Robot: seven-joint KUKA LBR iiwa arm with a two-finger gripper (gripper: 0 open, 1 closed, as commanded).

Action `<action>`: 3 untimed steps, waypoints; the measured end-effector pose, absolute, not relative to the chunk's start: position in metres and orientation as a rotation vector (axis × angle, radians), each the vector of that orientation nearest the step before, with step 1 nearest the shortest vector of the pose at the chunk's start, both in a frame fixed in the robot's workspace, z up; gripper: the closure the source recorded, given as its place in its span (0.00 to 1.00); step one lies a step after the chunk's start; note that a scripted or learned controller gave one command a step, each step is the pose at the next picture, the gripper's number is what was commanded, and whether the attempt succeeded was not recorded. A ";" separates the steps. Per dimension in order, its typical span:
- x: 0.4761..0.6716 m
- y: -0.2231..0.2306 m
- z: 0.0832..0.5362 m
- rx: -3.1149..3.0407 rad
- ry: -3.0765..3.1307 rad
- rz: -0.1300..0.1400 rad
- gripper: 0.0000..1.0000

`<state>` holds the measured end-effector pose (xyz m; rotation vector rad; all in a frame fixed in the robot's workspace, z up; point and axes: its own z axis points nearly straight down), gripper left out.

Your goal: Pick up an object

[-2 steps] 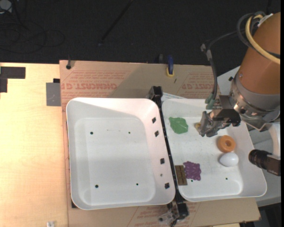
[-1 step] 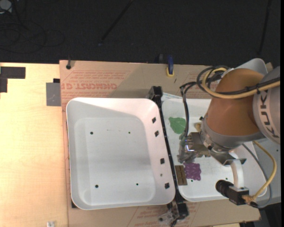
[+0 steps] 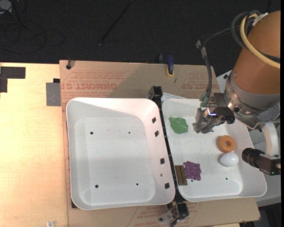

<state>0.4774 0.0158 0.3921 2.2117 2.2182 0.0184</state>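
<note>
The right bin (image 3: 246, 189) holds a green lumpy object (image 3: 178, 125) near its back left, an orange ring (image 3: 226, 143) to the right, a white egg-shaped object (image 3: 228, 160) just in front of the ring, and a purple cluster (image 3: 192, 170) at the front left beside a small brown block (image 3: 180, 175). My gripper (image 3: 205, 123) hangs over the bin's back middle, a little to the right of the green object and left of the orange ring. I see nothing between its fingers.
The left bin (image 3: 80, 126) lies beside the right one, with a black clipped divider (image 3: 162, 141) between them. Both rest on a cardboard sheet (image 3: 109, 79). A wooden bench top (image 3: 23, 150) stretches to the left. The arm's bulky body (image 3: 260, 65) looms over the right bin's back right.
</note>
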 end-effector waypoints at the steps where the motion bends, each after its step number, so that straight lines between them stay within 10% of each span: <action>1: 0.472 -0.019 0.178 2.235 2.226 -0.022 1.00; 2: 0.476 0.003 0.318 2.214 2.222 0.008 1.00; 3: 0.475 -0.093 0.300 2.233 2.212 -0.008 1.00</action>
